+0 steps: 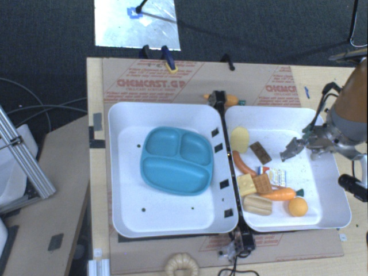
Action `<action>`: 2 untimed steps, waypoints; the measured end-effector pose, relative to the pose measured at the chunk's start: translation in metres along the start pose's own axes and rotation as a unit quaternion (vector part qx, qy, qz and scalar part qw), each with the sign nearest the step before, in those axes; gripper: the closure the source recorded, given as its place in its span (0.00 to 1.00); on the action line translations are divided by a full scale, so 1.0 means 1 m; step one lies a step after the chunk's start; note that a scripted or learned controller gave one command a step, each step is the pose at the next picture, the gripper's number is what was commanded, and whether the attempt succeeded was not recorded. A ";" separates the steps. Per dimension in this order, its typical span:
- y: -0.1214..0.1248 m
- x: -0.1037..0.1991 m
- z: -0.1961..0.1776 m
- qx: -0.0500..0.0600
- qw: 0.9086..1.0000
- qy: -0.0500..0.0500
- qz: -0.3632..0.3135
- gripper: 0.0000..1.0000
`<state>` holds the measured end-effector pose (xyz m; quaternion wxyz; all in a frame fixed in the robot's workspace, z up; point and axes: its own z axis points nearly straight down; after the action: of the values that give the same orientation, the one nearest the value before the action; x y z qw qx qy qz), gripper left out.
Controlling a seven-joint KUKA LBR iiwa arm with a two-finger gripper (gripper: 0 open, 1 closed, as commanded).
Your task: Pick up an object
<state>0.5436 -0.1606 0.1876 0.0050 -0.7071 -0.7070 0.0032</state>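
The right bin (322, 171) holds several toy foods. A pale yellow lemon (240, 138) and a brown chocolate bar (260, 152) lie at its back left. A red sausage (244, 164), a cheese cube (247, 185), a waffle piece (263, 183) and a white packet (278, 176) cluster in the middle. A carrot (278, 194), a bread roll (257, 205) and an orange (298, 207) lie near the front wall. My gripper (290, 149) hangs over bare bin floor to the right of the chocolate bar, pointing left, with nothing visibly held.
The left bin (123, 171) holds a blue divided plate (177, 160). A black divider with clips (226, 154) joins the two bins. A small orange item (231, 100) lies behind the bins. The arm (348, 111) comes in over the right bin's right wall.
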 end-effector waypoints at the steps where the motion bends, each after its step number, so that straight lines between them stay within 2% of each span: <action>1: 0.003 0.000 -0.007 -0.007 1.000 -0.001 -0.002 0.00; 2: -0.002 -0.002 0.055 -0.004 1.000 -0.001 -0.001 0.00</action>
<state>0.5411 -0.1621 0.1331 0.0016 -0.7068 -0.7074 0.0009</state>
